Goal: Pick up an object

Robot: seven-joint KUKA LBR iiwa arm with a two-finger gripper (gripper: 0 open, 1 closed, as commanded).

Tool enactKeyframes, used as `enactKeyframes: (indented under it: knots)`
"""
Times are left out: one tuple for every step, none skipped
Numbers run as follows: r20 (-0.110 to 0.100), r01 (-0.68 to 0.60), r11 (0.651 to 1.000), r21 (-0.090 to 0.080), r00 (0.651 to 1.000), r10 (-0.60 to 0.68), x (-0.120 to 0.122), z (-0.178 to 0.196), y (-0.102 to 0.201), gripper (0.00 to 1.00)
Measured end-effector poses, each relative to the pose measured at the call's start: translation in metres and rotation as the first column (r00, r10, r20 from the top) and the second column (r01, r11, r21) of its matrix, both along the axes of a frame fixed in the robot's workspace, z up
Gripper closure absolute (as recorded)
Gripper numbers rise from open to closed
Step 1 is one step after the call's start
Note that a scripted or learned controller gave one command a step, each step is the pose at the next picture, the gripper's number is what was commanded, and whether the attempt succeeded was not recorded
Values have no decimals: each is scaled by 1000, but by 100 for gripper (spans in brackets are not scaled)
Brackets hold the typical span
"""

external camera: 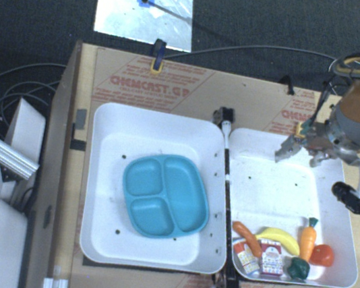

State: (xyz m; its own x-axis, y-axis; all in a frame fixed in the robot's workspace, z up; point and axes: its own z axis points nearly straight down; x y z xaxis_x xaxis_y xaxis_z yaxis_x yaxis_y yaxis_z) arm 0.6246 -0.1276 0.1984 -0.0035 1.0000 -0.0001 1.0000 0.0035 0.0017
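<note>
- Camera view: we see the gripper (300,151) at two o'clock, above the right bin's (262,181) far edge, fingers spread and grasping nothing.
- Toys cluster at five o'clock in that bin: banana (279,238), carrot (307,239), tomato (323,255).
- We judge the banana light, stiff and slick; grasp across its middle.

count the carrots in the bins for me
2. One carrot stands near the right bin's right side, above the red tomato. The other lies slanted left of the banana. More could be hidden in that pile.
</note>
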Motion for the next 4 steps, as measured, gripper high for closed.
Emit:
enactKeyframes:
  knots:
    - [-3,-1,1000,1,1000,1,40,-108,5,0]
    - [3,-4,1000,-1,1000,4,43,-95,5,100]
    - [2,-1,1000,0,1000,1,5,-48,33,100]
    - [0,-1,1000,1,1000,1,-15,-13,84,100]
